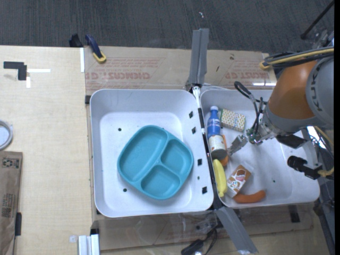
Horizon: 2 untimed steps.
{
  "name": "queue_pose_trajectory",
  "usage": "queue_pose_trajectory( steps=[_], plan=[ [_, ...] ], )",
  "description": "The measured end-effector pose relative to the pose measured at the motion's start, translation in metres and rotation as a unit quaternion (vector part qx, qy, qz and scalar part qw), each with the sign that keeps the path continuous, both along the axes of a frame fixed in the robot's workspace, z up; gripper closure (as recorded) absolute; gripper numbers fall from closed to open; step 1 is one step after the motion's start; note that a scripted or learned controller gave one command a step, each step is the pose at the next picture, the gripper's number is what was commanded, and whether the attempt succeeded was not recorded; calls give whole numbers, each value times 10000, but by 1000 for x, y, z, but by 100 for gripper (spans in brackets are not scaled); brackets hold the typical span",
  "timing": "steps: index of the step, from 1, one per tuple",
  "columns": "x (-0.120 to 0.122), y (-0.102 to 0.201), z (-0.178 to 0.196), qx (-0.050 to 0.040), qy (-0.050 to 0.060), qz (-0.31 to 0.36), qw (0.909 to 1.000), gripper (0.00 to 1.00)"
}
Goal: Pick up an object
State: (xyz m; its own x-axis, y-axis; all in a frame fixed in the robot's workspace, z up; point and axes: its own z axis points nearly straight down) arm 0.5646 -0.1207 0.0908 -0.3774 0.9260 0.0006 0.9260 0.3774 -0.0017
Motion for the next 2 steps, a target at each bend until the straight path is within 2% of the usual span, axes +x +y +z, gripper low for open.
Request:
queue_pose_trajectory(
  steps=[1, 2],
  plan=[
    [-58, 18, 1, 1, -6, 314, 9995, 0],
    [-57, 17, 10, -2, -25, 290, 9996, 100]
  ],
)
